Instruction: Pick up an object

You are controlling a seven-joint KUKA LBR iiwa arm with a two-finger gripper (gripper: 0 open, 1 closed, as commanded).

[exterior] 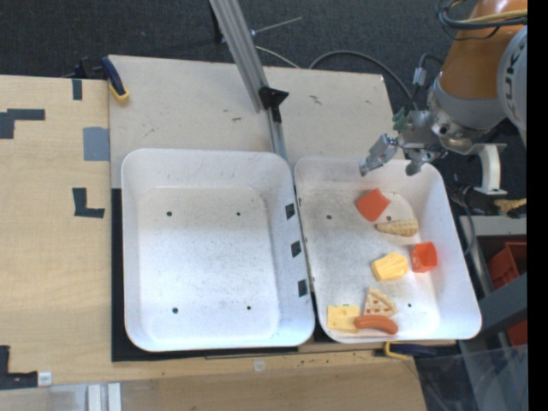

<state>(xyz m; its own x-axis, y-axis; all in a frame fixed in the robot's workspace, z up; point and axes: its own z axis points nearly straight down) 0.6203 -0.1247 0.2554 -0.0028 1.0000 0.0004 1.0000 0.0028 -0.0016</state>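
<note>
My gripper (395, 161) hangs over the far edge of the right bin (342, 229), its two fingers spread apart and nothing between them. Just below it lies an orange-red block (372, 205). A tan bread-like piece (398, 227) rests beside that block. Further toward the front are a red cube (424, 257), a yellow wedge (390, 267), a pizza-slice shape (378, 302), a red sausage (375, 323) and a pale yellow piece (342, 317).
The left bin (145, 229) sits alongside, separated by a raised rim with black clips (295, 248). A slanted metal pole (244, 45) rises behind the bins. A blue and yellow clamp (114, 80) grips the board's far left corner.
</note>
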